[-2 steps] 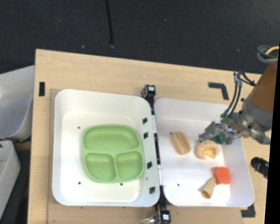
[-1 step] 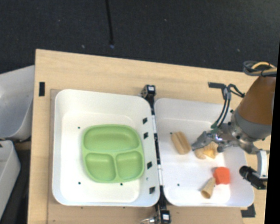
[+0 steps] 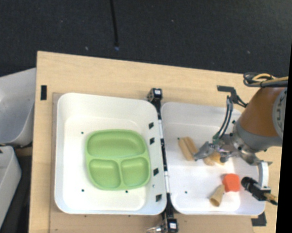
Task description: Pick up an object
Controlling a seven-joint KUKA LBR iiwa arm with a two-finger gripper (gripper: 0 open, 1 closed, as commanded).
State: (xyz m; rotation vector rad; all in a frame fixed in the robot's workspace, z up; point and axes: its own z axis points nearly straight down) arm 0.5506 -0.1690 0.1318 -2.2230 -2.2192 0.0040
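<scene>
In the right bin [image 3: 196, 118] lie a tan wooden block [image 3: 186, 147], an orange-red piece [image 3: 231, 183] and a short tan cylinder [image 3: 216, 197]. My gripper [image 3: 212, 153] hangs low over the middle of this bin, just right of the wooden block. Its fingers [image 3: 202, 153] look spread apart, so it is open. A small tan piece [image 3: 211, 160] shows between and just below them, and I cannot tell whether they touch it. The grey arm with its orange band [image 3: 260, 116] comes in from the right.
The left bin [image 3: 69, 117] holds a green divided plate [image 3: 118, 158]. Black clips [image 3: 159, 155] line the seam between the bins. A black fitting [image 3: 254, 186] sits at the right bin's right edge, and cables [image 3: 228, 103] trail by the arm.
</scene>
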